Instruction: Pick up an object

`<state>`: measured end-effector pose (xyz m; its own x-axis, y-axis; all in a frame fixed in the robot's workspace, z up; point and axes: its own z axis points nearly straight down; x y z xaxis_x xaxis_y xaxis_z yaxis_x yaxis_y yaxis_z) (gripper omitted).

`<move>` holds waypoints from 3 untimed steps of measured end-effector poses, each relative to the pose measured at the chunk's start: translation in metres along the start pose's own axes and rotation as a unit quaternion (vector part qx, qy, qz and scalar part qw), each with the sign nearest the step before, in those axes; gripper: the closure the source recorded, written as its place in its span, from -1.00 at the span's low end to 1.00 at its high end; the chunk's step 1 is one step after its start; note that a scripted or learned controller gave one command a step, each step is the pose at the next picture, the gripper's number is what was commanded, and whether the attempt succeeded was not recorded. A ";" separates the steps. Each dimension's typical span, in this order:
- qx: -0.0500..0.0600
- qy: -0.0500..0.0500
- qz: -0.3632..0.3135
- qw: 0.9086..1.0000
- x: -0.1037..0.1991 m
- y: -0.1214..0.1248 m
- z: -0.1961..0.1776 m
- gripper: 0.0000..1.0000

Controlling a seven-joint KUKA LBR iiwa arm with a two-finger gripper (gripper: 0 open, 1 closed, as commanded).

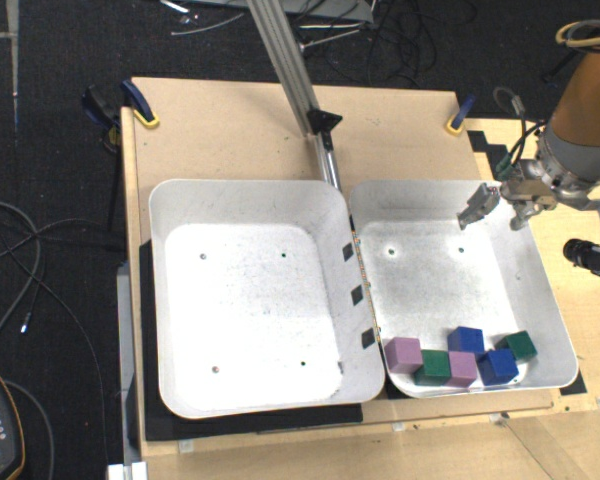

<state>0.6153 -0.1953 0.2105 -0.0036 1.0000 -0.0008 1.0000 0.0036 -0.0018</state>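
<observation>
Several small blocks lie bunched at the near edge of the right bin: a purple block, a green block, a pink-purple block, a blue block, another blue block and a dark green block. My gripper hangs above the far right corner of that bin, well away from the blocks. Its two fingers are spread apart with nothing between them.
The left bin sits beside the right one, their rims meeting at the middle. A slanted metal pole runs from the top of the view to the bins' far junction. Clamps mark the bench's far corners.
</observation>
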 end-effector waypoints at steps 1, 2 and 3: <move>-0.001 0.001 0.003 1.000 0.011 -0.080 0.116 -1.00; -0.001 0.000 0.002 1.000 0.011 -0.079 0.115 -1.00; -0.005 0.000 -0.002 1.000 0.035 -0.009 0.093 -1.00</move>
<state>0.6062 -0.1609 0.1174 -0.0077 1.0000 -0.0011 0.9999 0.0077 0.0078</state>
